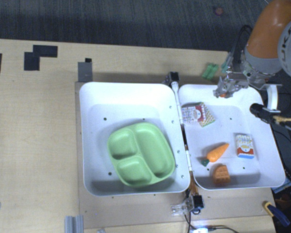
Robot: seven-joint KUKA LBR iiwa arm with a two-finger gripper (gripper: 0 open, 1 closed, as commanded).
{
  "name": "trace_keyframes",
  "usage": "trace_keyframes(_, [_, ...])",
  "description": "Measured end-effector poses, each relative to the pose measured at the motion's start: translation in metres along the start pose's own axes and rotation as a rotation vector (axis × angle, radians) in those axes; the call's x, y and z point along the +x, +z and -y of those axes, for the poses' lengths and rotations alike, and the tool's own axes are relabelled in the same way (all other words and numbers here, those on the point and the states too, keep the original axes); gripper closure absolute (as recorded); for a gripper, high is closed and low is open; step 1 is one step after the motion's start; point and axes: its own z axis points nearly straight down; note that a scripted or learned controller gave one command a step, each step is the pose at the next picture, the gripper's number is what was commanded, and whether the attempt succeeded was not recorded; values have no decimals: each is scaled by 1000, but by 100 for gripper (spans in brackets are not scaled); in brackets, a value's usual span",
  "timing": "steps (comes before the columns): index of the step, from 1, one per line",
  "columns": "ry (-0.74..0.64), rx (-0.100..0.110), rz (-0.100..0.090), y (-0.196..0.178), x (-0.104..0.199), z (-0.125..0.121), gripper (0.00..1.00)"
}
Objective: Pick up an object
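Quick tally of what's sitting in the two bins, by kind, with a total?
Green divided tray, left bin: 1
Toy carrot, right bin: 1
Small cartons or packets, right bin: 2, one by the divider, one near the right wall
Brown bread-like piece, right bin: 1
Total: 5

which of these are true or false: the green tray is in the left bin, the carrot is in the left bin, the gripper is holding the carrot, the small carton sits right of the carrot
1. The green tray lies in the left bin. True.
2. The carrot lies in the left bin. False: it is in the right bin.
3. The gripper holds the carrot. False: it is at the right bin's far edge, apart from the carrot.
4. The small carton sits to the right of the carrot. True.
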Motion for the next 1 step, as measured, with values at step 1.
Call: trace_keyframes(1, [0, 4, -1, -21, 67, 41, 100])
